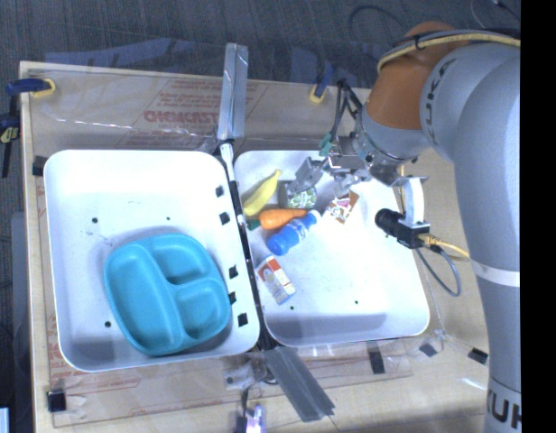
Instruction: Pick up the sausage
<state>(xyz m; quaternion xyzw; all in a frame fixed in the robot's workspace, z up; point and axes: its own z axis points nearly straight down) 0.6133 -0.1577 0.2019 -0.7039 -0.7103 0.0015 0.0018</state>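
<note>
Over the right white plastic bin (pixel 386 309), the grey two-finger gripper (pixel 305 186) hovers above a yellow banana (pixel 260 193); its grasp cannot be told.

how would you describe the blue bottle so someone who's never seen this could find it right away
Look in the right white bin, in the cluster of items near its upper left corner. The small blue plastic bottle with a white cap lies on its side just below the orange carrot-shaped toy and the yellow banana. It is the sole blue item in that bin.
</note>
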